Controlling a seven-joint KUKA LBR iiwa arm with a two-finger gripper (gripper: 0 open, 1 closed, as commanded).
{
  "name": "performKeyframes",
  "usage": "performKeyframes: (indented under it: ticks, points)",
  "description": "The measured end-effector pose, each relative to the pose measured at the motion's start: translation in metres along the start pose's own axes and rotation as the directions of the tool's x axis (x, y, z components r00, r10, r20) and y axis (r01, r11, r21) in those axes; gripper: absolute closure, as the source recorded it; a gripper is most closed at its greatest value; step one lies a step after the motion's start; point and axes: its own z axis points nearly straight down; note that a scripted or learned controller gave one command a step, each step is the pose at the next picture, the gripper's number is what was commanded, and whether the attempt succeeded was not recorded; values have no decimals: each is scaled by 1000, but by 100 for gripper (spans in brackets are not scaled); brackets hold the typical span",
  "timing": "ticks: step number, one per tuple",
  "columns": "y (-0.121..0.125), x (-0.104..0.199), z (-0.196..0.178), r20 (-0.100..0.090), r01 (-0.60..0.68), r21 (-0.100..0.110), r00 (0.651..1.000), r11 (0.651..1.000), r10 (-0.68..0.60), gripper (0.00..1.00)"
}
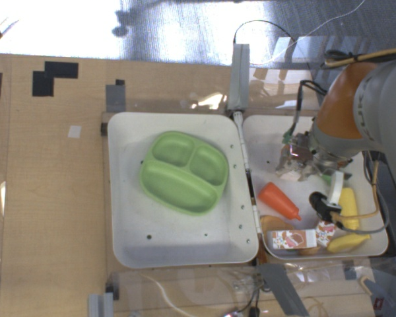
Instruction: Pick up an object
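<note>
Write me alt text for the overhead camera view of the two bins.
A grey and orange robot arm reaches from the right over the right bin, which holds an orange carrot, a yellow banana and a small carton. The left bin holds a green divided plate.

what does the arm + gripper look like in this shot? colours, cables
The arm is grey and rounded, with an orange band above the wrist. The gripper end is a dark metallic cluster with small red and green spots. Thin dark cables loop beside the wrist.
</note>
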Motion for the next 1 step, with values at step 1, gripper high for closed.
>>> performKeyframes:
  ticks: [1]
  points:
    - [10, 28, -92, 2, 230, -1, 973, 973, -230, 100]
